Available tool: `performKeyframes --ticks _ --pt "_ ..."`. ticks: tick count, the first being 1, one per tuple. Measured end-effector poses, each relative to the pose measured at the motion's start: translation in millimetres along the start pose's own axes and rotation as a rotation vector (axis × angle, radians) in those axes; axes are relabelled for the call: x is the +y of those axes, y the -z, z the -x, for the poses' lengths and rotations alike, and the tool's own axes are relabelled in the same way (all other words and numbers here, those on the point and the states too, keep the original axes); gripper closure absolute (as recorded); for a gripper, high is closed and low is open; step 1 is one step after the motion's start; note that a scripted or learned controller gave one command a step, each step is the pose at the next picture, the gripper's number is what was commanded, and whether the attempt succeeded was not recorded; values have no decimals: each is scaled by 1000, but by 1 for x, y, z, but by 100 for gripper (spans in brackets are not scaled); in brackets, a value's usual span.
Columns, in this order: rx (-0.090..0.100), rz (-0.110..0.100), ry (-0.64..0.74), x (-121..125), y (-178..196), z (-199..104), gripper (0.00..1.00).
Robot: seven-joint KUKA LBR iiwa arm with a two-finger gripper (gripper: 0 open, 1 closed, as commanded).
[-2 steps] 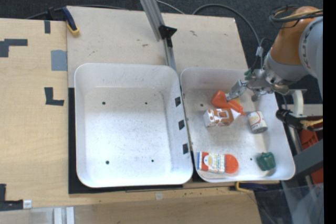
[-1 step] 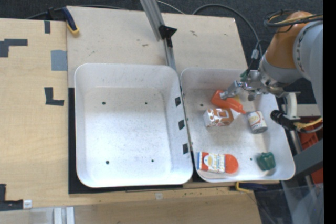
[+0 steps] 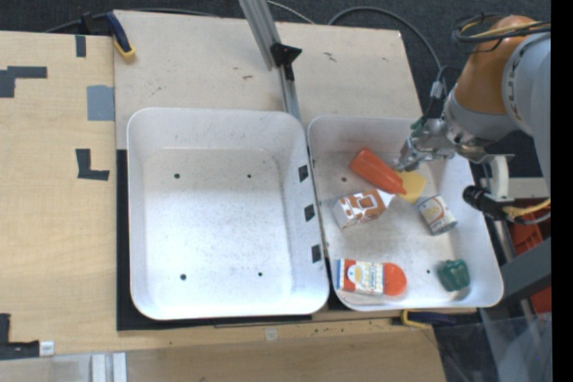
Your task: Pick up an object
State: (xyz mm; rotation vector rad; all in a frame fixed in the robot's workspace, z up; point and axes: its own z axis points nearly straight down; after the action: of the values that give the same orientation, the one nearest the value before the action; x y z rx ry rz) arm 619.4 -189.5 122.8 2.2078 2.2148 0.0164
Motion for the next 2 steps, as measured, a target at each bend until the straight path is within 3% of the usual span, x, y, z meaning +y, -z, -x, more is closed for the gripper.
performKeyframes --ticks 1,2 --pt "1 -14 -2 -6 47 -2 100" --pt "1 -13 -1 -4 100 -2 100"
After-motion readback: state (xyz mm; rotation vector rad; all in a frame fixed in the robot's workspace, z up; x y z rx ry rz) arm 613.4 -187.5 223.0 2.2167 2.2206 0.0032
